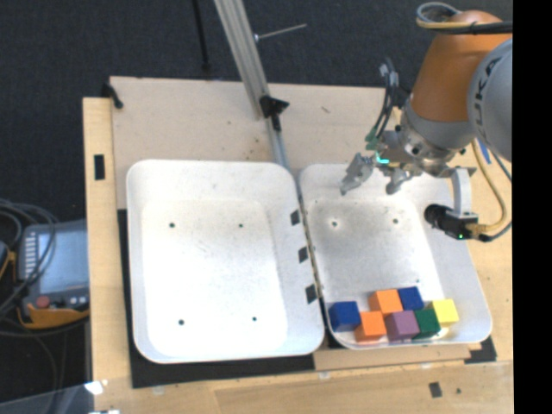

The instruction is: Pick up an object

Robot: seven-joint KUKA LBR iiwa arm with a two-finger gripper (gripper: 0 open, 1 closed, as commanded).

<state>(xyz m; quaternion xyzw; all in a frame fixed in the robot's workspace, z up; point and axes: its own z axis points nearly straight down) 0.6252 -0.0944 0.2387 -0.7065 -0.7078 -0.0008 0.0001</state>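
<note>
Hovering at the upper right of the frame, the grey two-finger gripper (pixel 373 178) is seen spread wide and empty. Small coloured cubes (pixel 394 314) are clustered at the lower right; a descent toward them is judged necessary.

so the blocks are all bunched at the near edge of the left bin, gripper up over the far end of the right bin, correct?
Not quite. The blocks are bunched at the near edge of the right bin, not the left bin; the camera view shows this. The rest holds: the gripper is over the right bin's far end.
</note>
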